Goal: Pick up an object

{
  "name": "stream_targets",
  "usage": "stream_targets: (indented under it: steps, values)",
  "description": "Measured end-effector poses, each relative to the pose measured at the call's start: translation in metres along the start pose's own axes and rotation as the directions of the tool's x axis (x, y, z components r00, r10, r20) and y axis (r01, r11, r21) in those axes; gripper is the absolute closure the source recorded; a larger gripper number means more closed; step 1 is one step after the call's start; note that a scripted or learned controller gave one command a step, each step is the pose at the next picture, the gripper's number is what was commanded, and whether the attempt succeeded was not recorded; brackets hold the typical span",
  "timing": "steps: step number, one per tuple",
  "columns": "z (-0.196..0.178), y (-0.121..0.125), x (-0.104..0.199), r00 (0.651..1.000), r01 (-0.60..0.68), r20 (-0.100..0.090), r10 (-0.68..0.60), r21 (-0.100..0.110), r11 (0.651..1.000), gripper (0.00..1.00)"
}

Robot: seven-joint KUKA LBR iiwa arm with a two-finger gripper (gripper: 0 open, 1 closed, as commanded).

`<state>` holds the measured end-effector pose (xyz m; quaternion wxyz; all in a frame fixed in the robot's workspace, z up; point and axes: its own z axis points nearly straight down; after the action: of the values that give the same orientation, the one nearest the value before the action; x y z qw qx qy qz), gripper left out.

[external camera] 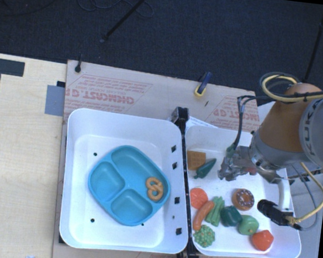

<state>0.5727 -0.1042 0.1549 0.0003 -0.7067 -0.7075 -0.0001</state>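
1. Gripper (231, 171) low over the right bin (287, 251), in its upper-middle part. Finger state: cannot tell, tips blur into a dark cluster. Nothing visibly held.
2. Nearest candidate: dark green pepper-like piece (206, 168), just left of the tool, lying tilted, touching or nearly touching the tan block (196, 159) beyond it.
3. Handling guess: small toy food, light, stiff plastic, smooth and probably slippery. Best taken across the narrow waist, mid-length, not at the tapered end.
4. Just right of and below the tool: chocolate doughnut (243, 199), flat and round; edge grip likely poor, across the ring better.
5. Further below: red tomato slice (198, 197), orange carrot (202, 214), green bean bundle (215, 210), dark green pepper (230, 215), green round piece (248, 225), broccoli (204, 236), red piece (262, 240). Packed close; neighbours risk being nudged.
6. Arm pose: enters from the right, orange band above the wrist, wrist pitched down and leftward towards the tool.
7. Well left of the tool: left bin (72, 202) with blue divided plate (108, 177), pretzel (155, 188) on it.
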Motion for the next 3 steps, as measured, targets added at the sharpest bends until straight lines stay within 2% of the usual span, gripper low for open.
stream_targets:
  steps: [1,2,3]
  values:
    - [-0.049,-0.004,0.009,1.000,0.000,0.000,0.000,0.000,1.000,1.00]
    - [-0.074,-0.004,0.008,1.000,0.000,0.000,0.000,0.000,1.000,1.00]
    - [-0.065,0.014,0.029,1.000,0.000,0.000,0.000,0.002,1.000,1.00]
